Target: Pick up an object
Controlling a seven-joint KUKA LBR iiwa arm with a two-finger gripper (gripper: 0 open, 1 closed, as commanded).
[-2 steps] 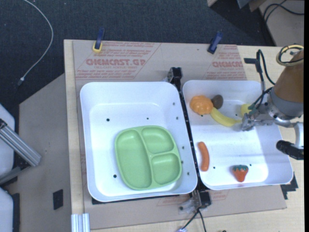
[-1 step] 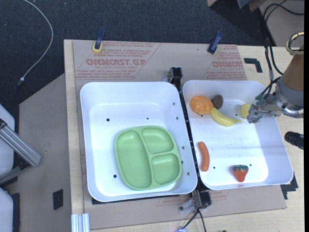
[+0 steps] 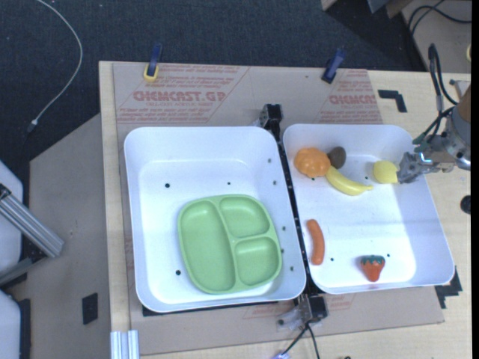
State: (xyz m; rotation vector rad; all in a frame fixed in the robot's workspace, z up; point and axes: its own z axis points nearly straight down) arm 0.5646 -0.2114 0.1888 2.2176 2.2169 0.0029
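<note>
Camera view: lemon (image 3: pixel 385 172) just beside fingers (image 3: pixel 408 166).

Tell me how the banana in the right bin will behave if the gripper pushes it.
The banana is curved and looks smooth, so it would probably pivot or slide rather than roll straight. It lies against the orange, which a push would likely nudge. It looks like a light toy.

Two white bins (image 3: pixel 142 200) sit on the surface. One green tray (image 3: pixel 228 242), with three compartments. One orange (image 3: pixel 312 161), one dark round thing (image 3: pixel 337 155), one banana (image 3: pixel 346 183), one lemon (image 3: pixel 385 172) just beside the fingers, one sausage (image 3: pixel 316 241), one strawberry (image 3: pixel 372 266). Two clamps (image 3: pixel 153 63).
</note>
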